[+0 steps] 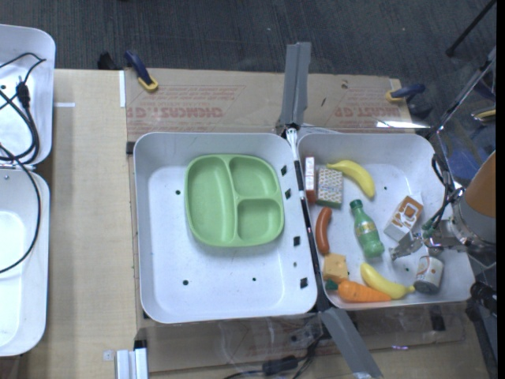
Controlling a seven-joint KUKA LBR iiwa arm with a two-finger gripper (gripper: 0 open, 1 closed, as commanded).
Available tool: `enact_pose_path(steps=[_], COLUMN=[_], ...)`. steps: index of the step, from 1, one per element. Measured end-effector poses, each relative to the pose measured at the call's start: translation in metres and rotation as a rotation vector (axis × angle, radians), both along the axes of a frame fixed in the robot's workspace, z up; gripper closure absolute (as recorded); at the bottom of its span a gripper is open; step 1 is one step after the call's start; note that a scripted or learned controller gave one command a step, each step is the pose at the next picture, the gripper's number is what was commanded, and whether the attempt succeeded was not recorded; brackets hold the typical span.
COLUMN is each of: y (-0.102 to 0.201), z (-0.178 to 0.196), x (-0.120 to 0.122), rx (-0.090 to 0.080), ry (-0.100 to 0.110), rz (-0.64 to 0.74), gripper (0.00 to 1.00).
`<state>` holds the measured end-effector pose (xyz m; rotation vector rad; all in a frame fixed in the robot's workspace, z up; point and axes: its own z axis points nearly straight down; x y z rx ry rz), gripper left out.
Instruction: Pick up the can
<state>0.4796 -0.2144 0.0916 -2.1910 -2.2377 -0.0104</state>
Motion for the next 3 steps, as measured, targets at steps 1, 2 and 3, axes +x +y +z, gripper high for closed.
enact_pose_path(steps=[1,2,3], y=[0.007,0.015,0.017], z=[-0.001,-0.001,0.050], x=[0.054,0.111,0.072], rx=[0.010,-0.007,-0.013], ry=[0.012,0.003,0.003], rz=[-0.366,-0.328,-0.368], gripper=[0.00,0.00,0.00])
